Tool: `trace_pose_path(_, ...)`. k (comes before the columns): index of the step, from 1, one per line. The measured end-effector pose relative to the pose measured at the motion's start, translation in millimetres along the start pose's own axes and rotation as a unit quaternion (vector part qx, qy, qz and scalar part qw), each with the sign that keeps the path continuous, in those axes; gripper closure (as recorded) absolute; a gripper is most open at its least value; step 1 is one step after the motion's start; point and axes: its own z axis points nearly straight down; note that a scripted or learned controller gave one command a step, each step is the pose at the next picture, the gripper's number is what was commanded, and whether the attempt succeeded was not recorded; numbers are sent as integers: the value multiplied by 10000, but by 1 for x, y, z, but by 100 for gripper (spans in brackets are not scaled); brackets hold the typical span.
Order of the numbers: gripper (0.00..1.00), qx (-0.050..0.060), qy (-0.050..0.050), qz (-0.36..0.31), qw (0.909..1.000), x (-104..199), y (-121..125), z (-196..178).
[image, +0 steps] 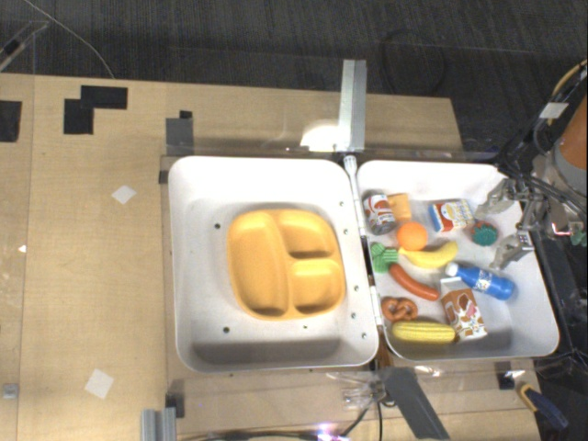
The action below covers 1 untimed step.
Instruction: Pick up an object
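Observation:
The right white bin (542,324) holds several toy foods: a can (378,211), an orange ball (412,236), a banana (430,255), a red sausage (413,281), a blue bottle (482,281), a corn cob (423,333), a brown carton (463,309) and a small teal piece (484,234). My gripper (506,221) hangs over the bin's right side, open, its two fingers spread apart just right of the teal piece. Nothing sits between them.
The left white bin (197,246) carries a yellow compartment plate (283,261). Also in the right bin are a red-and-white carton (452,214), a pretzel (399,309) and a green piece (381,257). A metal post (354,104) stands behind the bins' shared wall.

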Motion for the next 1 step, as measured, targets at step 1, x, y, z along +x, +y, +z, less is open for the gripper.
trace_pose_path(1,0,-1,-28,76,10000,-64,2,-25)
